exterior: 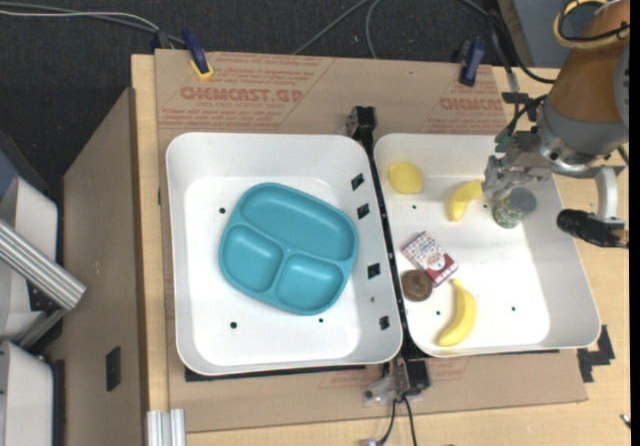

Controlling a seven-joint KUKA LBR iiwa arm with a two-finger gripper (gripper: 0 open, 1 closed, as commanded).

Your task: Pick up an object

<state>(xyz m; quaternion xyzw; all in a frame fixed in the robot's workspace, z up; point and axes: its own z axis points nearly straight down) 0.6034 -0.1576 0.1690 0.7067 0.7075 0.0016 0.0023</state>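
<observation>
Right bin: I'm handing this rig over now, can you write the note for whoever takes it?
Claw: low in the right bin, at its upper right, over a small grey-green object. I cannot tell whether it holds anything.
Also in the right bin: a yellow lemon-like piece, a small yellow piece just left of the claw, a pink-and-white packet, a brown round thing, a banana.
Left bin: a blue divided plate.
Done: nothing visibly lifted.
Left: get one object up.
</observation>
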